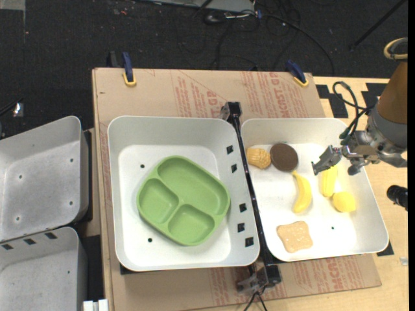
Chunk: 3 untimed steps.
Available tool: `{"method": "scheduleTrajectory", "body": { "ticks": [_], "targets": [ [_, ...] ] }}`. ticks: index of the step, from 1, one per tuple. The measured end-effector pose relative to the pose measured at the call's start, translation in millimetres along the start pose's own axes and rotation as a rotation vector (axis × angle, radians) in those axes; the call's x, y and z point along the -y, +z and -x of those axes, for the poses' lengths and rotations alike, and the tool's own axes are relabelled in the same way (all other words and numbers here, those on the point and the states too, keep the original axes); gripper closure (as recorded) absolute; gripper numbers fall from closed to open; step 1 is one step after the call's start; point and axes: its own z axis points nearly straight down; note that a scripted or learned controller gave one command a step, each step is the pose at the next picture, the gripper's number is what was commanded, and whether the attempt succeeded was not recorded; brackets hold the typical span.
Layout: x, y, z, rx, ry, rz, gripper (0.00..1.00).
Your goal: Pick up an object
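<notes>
Your arm (392, 112) enters from the right edge of the frame, grey with the orange band showing at the upper right. The gripper (337, 159) sits over the right bin (369, 235), at its right-centre. You can see its two dark fingers spread apart, one toward the left at about the bin's middle height, the other to the right of it, with nothing between them: released, holding no object.

Right bin contents, as you look at them:
- Yellow banana (302, 193), centre of the bin, long axis roughly top to bottom in the frame, slightly curved.
- A smaller elongated yellow piece (327, 183), just right of the banana and directly below the gripper; whether the fingers touch it you cannot tell.
- Lemon-like yellow object (344, 202), lower right of that piece, just beside it.
- Round brown object (283, 156), upper left of the bin.
- Corn-like yellow object (259, 157), touching or just beside the brown one, on its left.
- Tan toast slice (295, 236), lower centre of the bin, lying flat.

Left bin (123, 238), centre-left of the frame: one green divided plate (183, 200) with three compartments, lying flat, set at a slant.

Both bins rest on a cardboard sheet (175, 86) on the bench.
</notes>
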Motion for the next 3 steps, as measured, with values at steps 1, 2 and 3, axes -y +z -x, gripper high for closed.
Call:
{"method": "scheduleTrajectory", "body": {
  "ticks": [1,2,3],
  "targets": [
    [-2.7,-7.5,-0.8,0.002,-0.004,0.013,0.0],
    [-7.9,37.6,-5.3,0.001,-0.003,0.01,0.0],
    [-1.3,97.6,-0.1,0.001,-0.001,0.008,0.0]
  ]
}}
